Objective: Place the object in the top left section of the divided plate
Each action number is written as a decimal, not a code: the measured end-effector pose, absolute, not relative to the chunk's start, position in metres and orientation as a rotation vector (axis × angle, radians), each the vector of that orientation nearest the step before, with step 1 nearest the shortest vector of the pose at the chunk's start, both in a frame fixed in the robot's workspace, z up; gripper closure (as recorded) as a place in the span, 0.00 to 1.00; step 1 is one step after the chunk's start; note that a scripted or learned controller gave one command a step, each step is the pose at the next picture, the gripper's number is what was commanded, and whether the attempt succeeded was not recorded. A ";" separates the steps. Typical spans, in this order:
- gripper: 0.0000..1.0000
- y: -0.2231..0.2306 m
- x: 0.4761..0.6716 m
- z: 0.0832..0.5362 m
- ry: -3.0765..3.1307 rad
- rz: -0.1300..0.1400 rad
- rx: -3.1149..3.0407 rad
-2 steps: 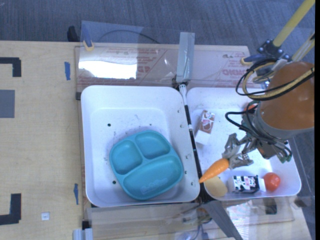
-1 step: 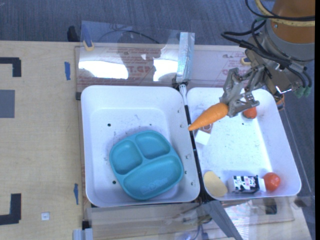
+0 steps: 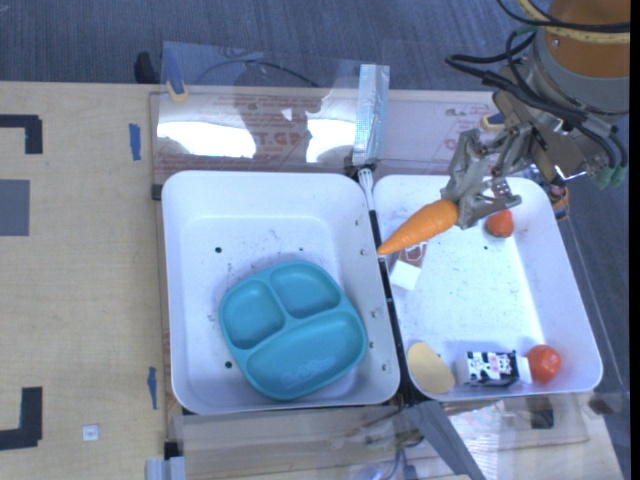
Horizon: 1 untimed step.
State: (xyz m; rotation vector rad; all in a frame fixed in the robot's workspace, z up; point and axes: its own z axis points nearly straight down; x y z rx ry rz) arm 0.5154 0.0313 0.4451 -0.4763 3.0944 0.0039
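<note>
The worktop [image 3: 80, 268] carries two white bins side by side. The left bin [image 3: 190, 208] holds the teal divided plate [image 3: 292, 328], which sits toward the bin's six o'clock edge and is turned slightly. The right bin [image 3: 480, 288] holds the loose items.

The step in hand appears to be the carry. The carrot [image 3: 420, 225] hangs over the right bin's eleven o'clock corner, its tip already at the wall between the bins. To do this well, the arm should probably keep the carrot high enough to clear that wall, travel toward eight o'clock, and lower over the plate's small section at its ten o'clock side before letting go. Because the plate is rotated, aiming at that section's middle rather than at a dividing ridge would be safer. The long carrot may overhang the small section.

The arm [image 3: 585, 28] comes in from two o'clock, its wrist bent down and leftward. The fingers [image 3: 470, 203] are closed on the carrot's thick end, and the carrot slants down toward eight o'clock.

A small orange ball [image 3: 499, 224] lies just beside them.
</note>
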 end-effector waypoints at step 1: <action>1.00 0.032 0.518 0.455 3.088 0.006 -0.474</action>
